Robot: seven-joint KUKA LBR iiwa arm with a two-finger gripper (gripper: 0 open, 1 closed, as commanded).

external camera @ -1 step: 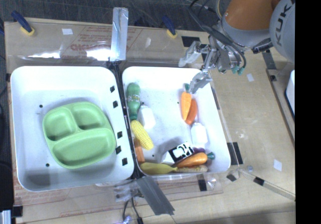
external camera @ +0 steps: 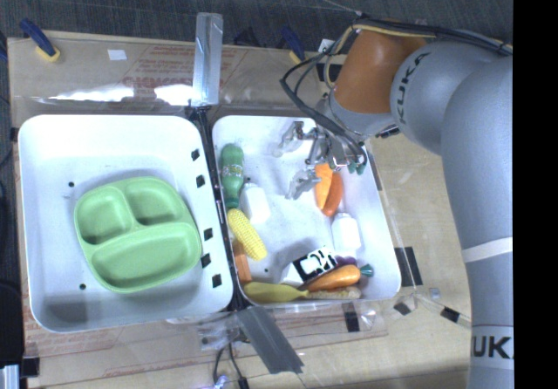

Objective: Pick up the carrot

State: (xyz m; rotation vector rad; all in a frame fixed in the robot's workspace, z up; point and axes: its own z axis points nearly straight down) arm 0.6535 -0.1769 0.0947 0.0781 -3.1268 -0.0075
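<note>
In the right bin (external camera: 277, 129), an orange carrot with a green tip (external camera: 334, 277) lies near the front wall. A second orange, carrot-like piece (external camera: 329, 190) lies by the right wall, just right of my gripper (external camera: 297, 160). The gripper is low over the bin's back right part. Its two silver fingers (external camera: 304, 180) point left and stand open, with only white bin floor between them. The lower finger sits close beside the orange piece; I cannot tell whether they touch.
The right bin also holds a green vegetable (external camera: 231, 166), a corn cob (external camera: 247, 234), a small white block (external camera: 257, 203), a white bottle (external camera: 346, 230), a banana (external camera: 274, 292) and a black-and-white item (external camera: 314, 263). A green divided plate (external camera: 135, 230) lies in the left bin (external camera: 44, 152).
</note>
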